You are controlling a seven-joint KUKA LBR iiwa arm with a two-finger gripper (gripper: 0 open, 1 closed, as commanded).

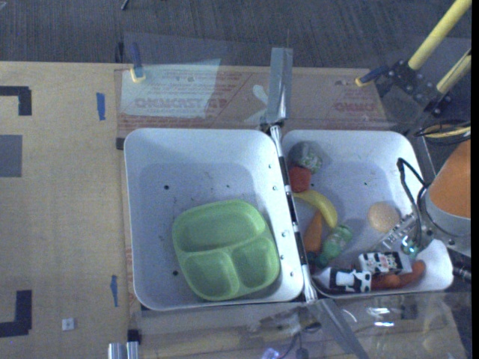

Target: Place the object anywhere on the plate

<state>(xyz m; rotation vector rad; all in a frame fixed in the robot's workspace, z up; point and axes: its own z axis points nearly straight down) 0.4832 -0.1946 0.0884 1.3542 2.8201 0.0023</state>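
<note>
Left bin [150, 163]: I see one green plate [224, 248] with three compartments, lying toward the bin's near right corner; nothing rests on it.

Right bin [352, 155]: I count about nine loose objects here. Along its left wall, from far to near: one grey-green lump [306, 156], one red piece [299, 179], one yellow banana [320, 205], one orange carrot [314, 232], one green item [334, 241].

Right bin, centre: one round tan object [383, 217], just beside the arm's tooling.

Right bin, near edge: two black-and-white cartons [380, 262], one of them [350, 279] lying flat, and one orange-red piece [403, 277] touching them.

Gripper [406, 238]: it hangs low over the right bin's right side, above the cartons. The view is blurred there, so I cannot tell how the fingers stand.

Task objects: all appear to lie in the right bin, apart from the plate.
</note>
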